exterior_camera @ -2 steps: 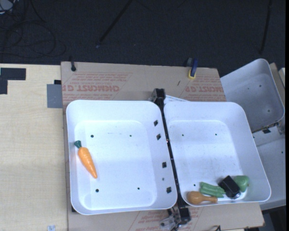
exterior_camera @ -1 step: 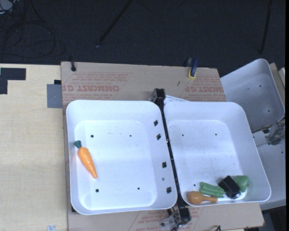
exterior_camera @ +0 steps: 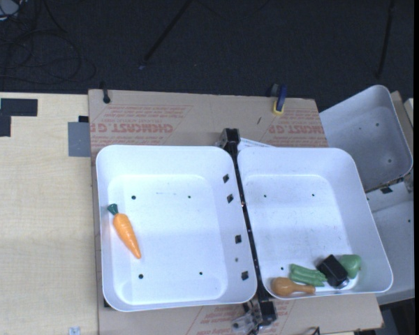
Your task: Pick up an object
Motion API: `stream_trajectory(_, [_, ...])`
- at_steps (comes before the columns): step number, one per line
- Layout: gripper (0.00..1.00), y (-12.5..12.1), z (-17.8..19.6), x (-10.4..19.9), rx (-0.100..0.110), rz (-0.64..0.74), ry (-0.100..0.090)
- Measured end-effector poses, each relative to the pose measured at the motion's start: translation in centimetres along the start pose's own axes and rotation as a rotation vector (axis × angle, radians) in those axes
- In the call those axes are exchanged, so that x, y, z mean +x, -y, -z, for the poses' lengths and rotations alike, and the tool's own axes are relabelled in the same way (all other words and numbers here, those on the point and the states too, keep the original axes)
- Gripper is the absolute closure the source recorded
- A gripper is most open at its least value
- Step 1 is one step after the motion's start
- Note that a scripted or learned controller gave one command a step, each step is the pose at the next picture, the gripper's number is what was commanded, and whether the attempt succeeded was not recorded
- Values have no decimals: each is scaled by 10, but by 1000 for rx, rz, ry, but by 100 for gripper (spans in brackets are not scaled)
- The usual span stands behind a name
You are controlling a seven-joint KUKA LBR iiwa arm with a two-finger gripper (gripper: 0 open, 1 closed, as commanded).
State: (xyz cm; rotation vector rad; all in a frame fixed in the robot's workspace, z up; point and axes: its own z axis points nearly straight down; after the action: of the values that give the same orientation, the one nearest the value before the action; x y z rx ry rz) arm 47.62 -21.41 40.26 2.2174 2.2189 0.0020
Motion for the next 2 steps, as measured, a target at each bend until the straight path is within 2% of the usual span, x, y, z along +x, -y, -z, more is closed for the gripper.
stream_trajectory(1, [100, 0, -31, 51, 9, 3, -5])
stream_trajectory(2, [100, 0, 10, 43, 2, 0, -1])
